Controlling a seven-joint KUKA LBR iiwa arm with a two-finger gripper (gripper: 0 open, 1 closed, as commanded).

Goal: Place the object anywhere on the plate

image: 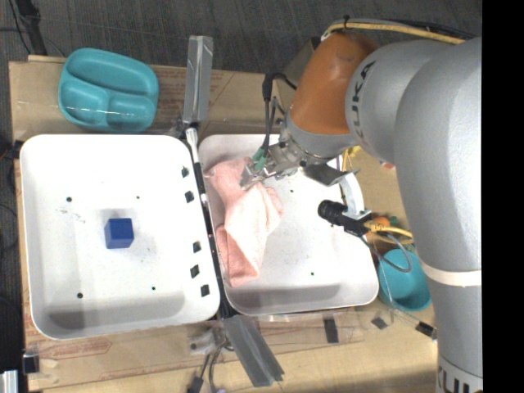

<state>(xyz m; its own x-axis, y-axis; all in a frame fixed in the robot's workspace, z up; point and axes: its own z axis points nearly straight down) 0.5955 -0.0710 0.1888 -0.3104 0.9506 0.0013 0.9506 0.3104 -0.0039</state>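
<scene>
Soft pink cloth (244, 219) lies crumpled along right bin's (360, 289) left wall. Gripper (260, 170) pinches its upper fold. Judged light, limp, prone to drag; hold bunched fabric.

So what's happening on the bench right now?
The arm reaches into the right bin, its claw down at the upper end of a pink cloth lying along that bin's left side. A blue cube sits in the left bin. A teal divided plate rests on the bench behind the left bin.
</scene>
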